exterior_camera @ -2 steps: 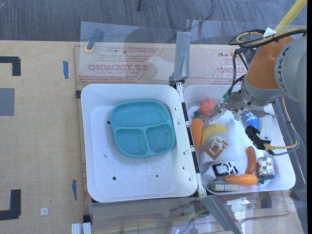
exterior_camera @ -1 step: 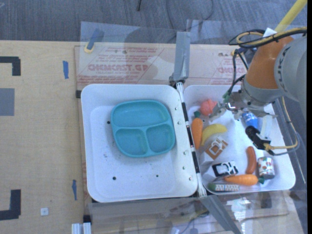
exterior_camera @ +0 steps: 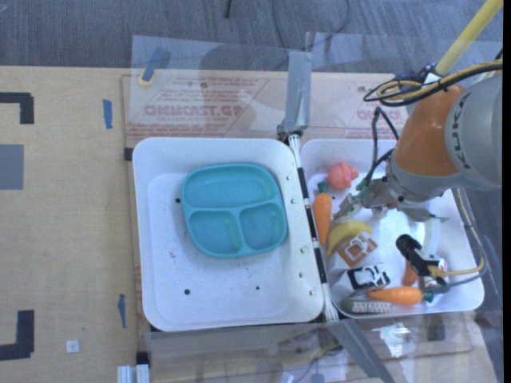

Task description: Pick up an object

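Gripper (exterior_camera: pixel 348 206), jaw state not discernible, hangs over crowded toys; a neighbouring carrot (exterior_camera: pixel 322 214) or banana (exterior_camera: pixel 349 234) may block closure.

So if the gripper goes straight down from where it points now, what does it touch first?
Probably the banana, which lies just below the gripper, with the upright carrot close beside it. Depth is hard to judge from this slanted view.

One fixed camera looked down at a slant from above the table (exterior_camera: pixel 64 214), both white bins (exterior_camera: pixel 160 294) filling the frame's centre and right.
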Tool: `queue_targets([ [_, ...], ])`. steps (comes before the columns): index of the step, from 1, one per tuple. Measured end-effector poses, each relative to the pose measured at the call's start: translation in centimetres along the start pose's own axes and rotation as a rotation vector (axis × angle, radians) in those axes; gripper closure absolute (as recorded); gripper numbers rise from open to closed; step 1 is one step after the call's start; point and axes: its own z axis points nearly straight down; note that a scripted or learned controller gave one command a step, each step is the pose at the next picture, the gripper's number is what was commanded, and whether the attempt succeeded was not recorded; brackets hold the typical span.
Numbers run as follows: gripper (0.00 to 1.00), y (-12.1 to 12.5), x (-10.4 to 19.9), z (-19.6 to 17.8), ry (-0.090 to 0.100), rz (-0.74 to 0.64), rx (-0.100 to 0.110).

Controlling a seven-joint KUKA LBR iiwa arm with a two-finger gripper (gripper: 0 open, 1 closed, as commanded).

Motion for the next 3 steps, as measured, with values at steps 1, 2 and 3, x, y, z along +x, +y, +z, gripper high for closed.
queue_targets([
  [1,0.0,5.1,-3.6,0.2,0.001,0.02,0.011],
  [2,0.0,8.1,-8.0,-6.0,-0.001,-0.041,0.004],
  [3,0.0,5.8,-11.7,-0.4,0.008,-0.118,0.007],
])
